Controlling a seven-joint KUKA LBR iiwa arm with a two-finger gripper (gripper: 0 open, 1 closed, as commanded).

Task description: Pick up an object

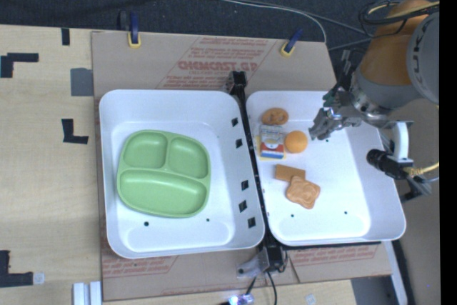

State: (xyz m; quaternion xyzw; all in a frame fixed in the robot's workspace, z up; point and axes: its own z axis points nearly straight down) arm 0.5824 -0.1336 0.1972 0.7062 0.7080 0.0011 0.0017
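The right bin holds several small food items: a brown round pastry, a small white and red packet, an orange ball, a tan rectangular cracker and a toast-like piece. My gripper hangs over the right bin's upper part, just right of the orange ball, its fingertips close together with nothing seen between them. The grey arm with its orange band reaches in from the right.
The left bin carries a green three-compartment plate. A black divider clip strip runs between the bins. Both bins rest on a cardboard sheet held by clamps. A cable crosses the dark mat behind.
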